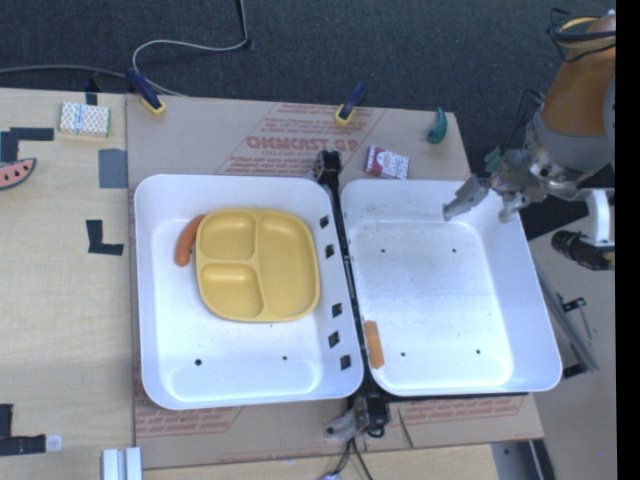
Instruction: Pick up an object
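A yellow divided plate [257, 265] lies in the left bin [160, 368]. An orange sausage-shaped piece [185, 241] rests against the plate's left edge. A second small orange piece [373, 343] lies at the lower left of the right bin [520, 298], close to the divider. My gripper [486, 198] hangs over the right bin's far right corner, well away from all these objects. Its two grey fingers [462, 200] stand apart with nothing between them.
A small red and white packet [385, 162] lies on the cardboard behind the bins. Clamps [350, 104] and a green clip [438, 125] hold the cardboard's far edge. A patterned block [84, 120] sits on the wooden bench at left.
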You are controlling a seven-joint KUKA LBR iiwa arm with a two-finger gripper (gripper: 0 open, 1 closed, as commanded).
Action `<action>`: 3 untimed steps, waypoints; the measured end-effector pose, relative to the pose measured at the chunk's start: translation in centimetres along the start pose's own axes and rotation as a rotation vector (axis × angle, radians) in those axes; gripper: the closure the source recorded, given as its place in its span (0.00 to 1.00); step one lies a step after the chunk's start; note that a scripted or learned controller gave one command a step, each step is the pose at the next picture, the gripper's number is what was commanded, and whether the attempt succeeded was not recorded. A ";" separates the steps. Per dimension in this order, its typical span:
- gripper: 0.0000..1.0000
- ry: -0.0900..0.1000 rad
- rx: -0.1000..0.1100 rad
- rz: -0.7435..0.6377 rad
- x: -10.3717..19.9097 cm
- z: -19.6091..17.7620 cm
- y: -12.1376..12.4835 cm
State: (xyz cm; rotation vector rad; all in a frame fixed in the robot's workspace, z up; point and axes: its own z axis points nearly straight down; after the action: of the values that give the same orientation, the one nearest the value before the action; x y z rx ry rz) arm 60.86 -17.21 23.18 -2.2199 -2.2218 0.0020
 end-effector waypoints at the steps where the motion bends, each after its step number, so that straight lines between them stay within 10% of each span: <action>1: 0.00 0.001 0.002 0.000 3.5 9.2 1.6; 2: 0.00 0.000 -0.001 0.000 7.8 14.6 -0.4; 3: 1.00 -0.001 -0.004 -0.001 7.8 13.6 -0.4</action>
State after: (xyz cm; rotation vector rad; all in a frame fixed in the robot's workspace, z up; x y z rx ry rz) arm 60.45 -9.41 9.53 -2.2219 -2.2252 -0.0006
